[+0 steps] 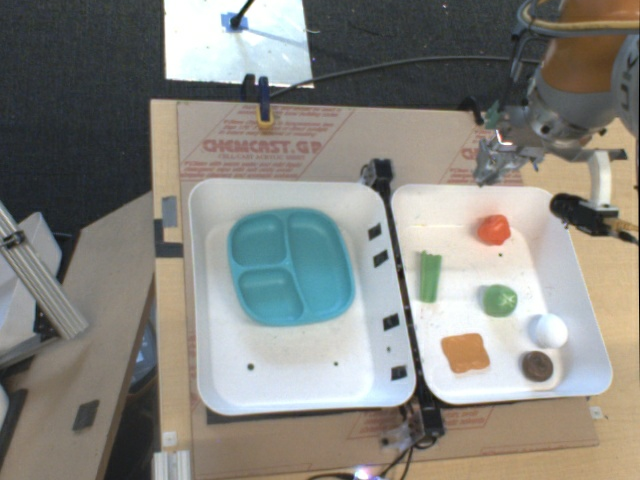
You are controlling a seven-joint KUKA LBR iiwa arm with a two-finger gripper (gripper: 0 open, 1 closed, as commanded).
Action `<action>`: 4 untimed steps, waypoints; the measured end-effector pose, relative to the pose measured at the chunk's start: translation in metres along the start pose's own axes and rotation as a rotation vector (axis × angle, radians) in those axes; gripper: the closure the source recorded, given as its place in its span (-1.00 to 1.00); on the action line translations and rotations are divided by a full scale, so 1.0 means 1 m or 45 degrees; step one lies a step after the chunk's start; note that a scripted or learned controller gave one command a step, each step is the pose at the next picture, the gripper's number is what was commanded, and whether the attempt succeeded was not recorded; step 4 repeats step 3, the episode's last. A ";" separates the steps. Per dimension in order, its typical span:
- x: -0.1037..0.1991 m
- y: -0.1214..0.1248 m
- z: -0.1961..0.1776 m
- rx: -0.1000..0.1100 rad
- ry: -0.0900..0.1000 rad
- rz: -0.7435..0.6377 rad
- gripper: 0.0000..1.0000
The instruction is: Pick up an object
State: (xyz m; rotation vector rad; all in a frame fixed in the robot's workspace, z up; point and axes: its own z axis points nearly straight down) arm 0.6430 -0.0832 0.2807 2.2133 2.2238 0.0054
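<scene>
Pickup has not begun, as far as we can judge: every candidate object lies untouched in the right bin (575,268), and nothing sits between the fingers of the gripper (493,168). We see the gripper in the upper right of the frame, hovering over the far rim of that bin, with the orange-banded arm (585,38) rising behind it. Whether it is spread or pressed together we cannot tell; the tips are too small and dark against the bench.

Nearest to it, just below in the frame, lies a red tomato-like piece (493,229). Further down we find a green stick (429,276) toward the bin's left side, a round green piece (499,299) at centre, an orange square (465,352) near the lower edge, and a white ball (547,329) just beside a brown disc (538,366) in the lower right corner. The left bin (215,308) holds a teal divided plate (291,266).

What remains, in our view, is everything: choosing an item, descending, closing on it and lifting.
</scene>
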 end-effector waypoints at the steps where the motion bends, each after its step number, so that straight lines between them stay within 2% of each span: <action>1: 0.048 0.000 0.003 0.005 0.002 -0.005 1.00; 3: 0.164 -0.001 0.047 0.006 0.002 -0.006 1.00; 4: 0.164 -0.001 0.047 0.006 0.002 -0.006 1.00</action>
